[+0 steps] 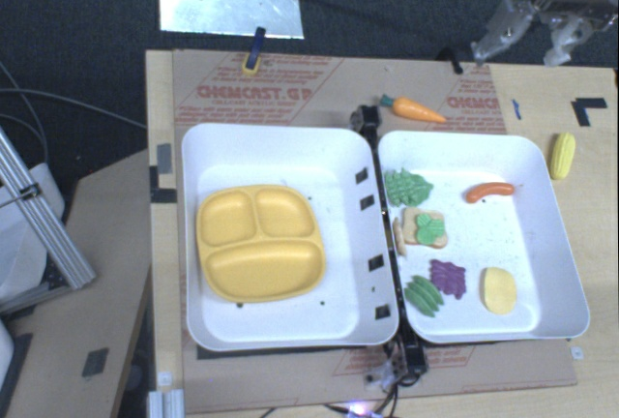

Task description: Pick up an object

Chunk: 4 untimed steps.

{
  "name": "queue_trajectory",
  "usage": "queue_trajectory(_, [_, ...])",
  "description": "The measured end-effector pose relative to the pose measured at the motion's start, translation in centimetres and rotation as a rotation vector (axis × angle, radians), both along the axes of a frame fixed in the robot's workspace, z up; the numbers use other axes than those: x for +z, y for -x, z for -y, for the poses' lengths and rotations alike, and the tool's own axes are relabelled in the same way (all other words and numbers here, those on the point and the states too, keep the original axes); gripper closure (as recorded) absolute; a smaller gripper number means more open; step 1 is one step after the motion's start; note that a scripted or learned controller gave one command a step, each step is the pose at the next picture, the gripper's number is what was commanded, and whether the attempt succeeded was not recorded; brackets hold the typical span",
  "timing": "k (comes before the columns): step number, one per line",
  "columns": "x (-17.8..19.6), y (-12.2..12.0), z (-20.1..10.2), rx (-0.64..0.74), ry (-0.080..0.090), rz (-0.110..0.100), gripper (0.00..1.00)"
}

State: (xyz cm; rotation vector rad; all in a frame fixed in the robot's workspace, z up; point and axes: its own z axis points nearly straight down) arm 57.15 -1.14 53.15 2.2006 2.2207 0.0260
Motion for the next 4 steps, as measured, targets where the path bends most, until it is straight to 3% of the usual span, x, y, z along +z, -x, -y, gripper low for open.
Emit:
queue_trajectory(1, [-3.1,6.4,-8.4,0.005,-0.002,-0.023,0.0])
queue_trajectory(2, [0.5,8.4,-16.5,0.005,-0.003,-0.018,0.0])
queue_trajectory(3, [0.3,8.6,-25.1,0.005,-0.002,-0.022,0.0])
queue_trajectory(4, [0.4,6.5,-17.2,-0.016,0.002,-0.02,0.0])
